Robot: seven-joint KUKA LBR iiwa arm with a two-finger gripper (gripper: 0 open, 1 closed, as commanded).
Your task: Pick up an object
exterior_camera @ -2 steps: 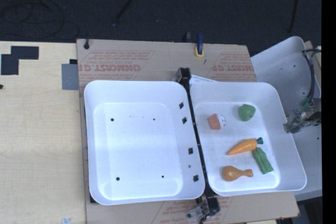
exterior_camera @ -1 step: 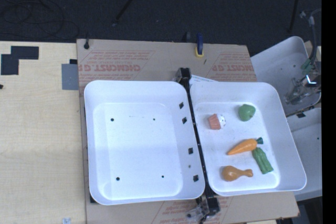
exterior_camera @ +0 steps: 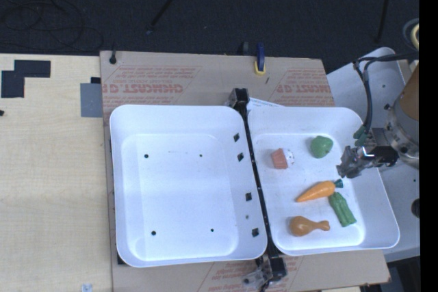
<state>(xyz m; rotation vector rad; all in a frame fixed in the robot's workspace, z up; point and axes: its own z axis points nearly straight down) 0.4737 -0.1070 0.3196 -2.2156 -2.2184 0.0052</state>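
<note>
Finger state indeterminate on gripper [exterior_camera: 349, 166]; risk of clipping carrot [exterior_camera: 316, 191] or green block [exterior_camera: 342, 209], crowded just beside

The hand [exterior_camera: 348, 166] is too small to read its fingers.

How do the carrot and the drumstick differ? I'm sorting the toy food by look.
The carrot is bright orange with a green tip; the drumstick is duller, brownish orange all over. The carrot tapers evenly; the drumstick is bulbous with a thin handle. The carrot lies aslant, the drumstick nearly level. Both lie in the right bin.
</note>
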